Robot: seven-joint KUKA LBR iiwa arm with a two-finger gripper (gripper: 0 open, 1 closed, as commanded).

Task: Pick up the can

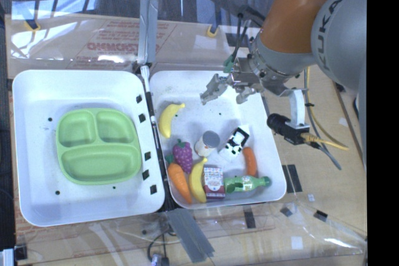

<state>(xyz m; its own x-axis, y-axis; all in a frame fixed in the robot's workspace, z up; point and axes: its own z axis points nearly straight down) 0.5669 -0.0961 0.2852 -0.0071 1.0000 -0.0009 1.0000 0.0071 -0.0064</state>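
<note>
While my hand (227, 88) hangs open and empty, the can (207, 142) lies tipped just nearer and slightly left.

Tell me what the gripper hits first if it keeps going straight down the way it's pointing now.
Probably bare bin floor. The gripper, fingers apart, hangs over the right bin's upper part. The can lies lower in the frame, the banana to its left. Depth from this single slanted view is uncertain.

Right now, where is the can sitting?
The can lies in the right bin, near its middle, between the purple grapes and the black-and-white box, below the claw.
</note>
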